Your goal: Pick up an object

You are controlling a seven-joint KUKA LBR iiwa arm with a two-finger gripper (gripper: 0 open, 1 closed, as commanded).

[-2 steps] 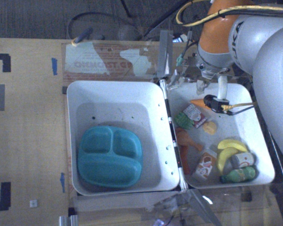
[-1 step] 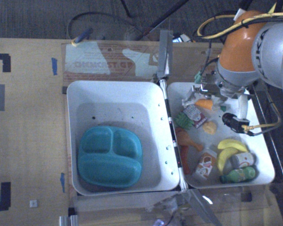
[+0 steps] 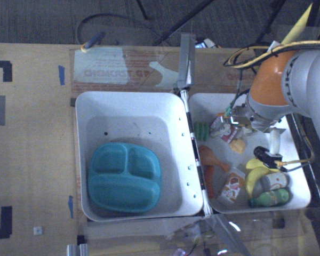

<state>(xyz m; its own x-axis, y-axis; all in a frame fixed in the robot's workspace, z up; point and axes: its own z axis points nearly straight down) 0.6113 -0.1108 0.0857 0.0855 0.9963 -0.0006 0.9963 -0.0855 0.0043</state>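
Two white bins sit on a wooden tabletop (image 3: 32, 159): left bin (image 3: 129, 101) holds a teal tray (image 3: 125, 177), right bin (image 3: 205, 106) has the gripper (image 3: 230, 122) over scattered items, jaws' state unclear.

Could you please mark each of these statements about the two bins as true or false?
1. The blue divided tray lies in the left bin. True.
2. The banana lies in the left bin. False: it lies in the right bin, near the green bottle.
3. The arm reaches over the right bin. True.
4. The gripper hangs above the blue divided tray. False: it is over the right bin's upper part, beside small packets.
5. The green bottle stands upright. False: it lies on its side.
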